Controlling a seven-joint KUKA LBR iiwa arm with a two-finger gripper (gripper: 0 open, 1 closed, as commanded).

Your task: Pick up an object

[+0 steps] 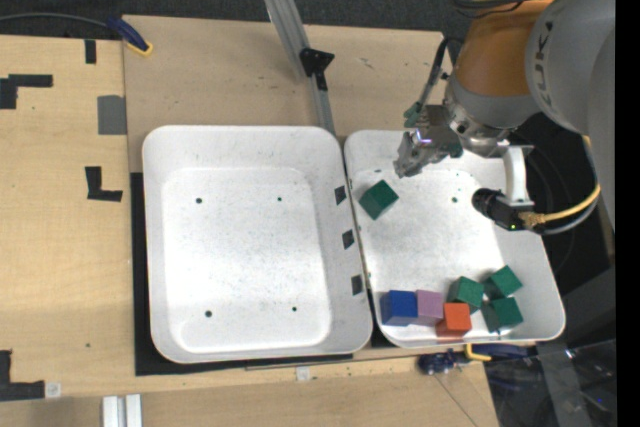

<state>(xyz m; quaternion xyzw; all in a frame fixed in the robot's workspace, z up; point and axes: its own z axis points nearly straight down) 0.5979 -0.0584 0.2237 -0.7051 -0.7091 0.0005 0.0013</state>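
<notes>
**Approach step: gripper up at far edge of right bin, nothing held**

You're looking at two white bins on the bench. Left bin sits alongside; right bin carries all the blocks. The arm comes in from the right, w/ the gripper over the right bin's far edge, near its far-left corner.

Step, as I read it: pre-grasp, no pick made yet. No block sits between the fingers. Whether the jaws are open or closed, you can't tell from this angle; the tips are too dark and small.

Nearest target is the lone green block, tilted, lying by the bin's left wall, just beside the fingertips and toward the near-left of them, apart from the jaws. Next move prob. calls for a short shift that way, then a descent w/ jaws straddling it.

Remaining blocks cluster at the near edge: green blocks, blue block, purple block, orange block, packed touching, so harder to grip cleanly.
</notes>
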